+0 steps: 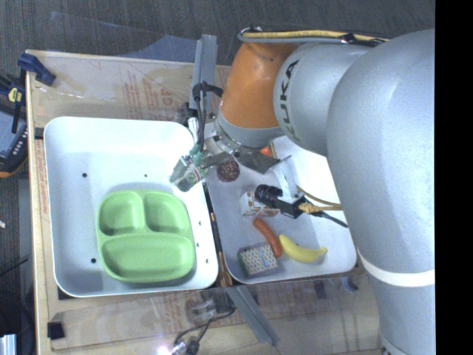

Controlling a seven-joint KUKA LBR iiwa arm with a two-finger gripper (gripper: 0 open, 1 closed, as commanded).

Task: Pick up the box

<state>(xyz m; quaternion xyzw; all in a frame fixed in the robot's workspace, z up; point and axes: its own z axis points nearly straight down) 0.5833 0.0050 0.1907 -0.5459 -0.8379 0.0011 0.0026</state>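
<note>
Reaching in from the right, the grey arm point(355, 124) with its orange band point(251, 87) hangs over the gap between the two white bins. Its jaws point(188, 172) sit low over the right edge of the left bin point(66, 146), just above the upper right corner of the green divided tray point(146, 237); whether they are open or closed cannot be told from this slant. The box point(259, 259), small and patterned, lies in the right bin point(325, 268) near its front edge, well apart from the jaws and not between them. Just beside it rest a red sausage-shaped piece point(267, 237) and a banana point(301, 250).
</note>
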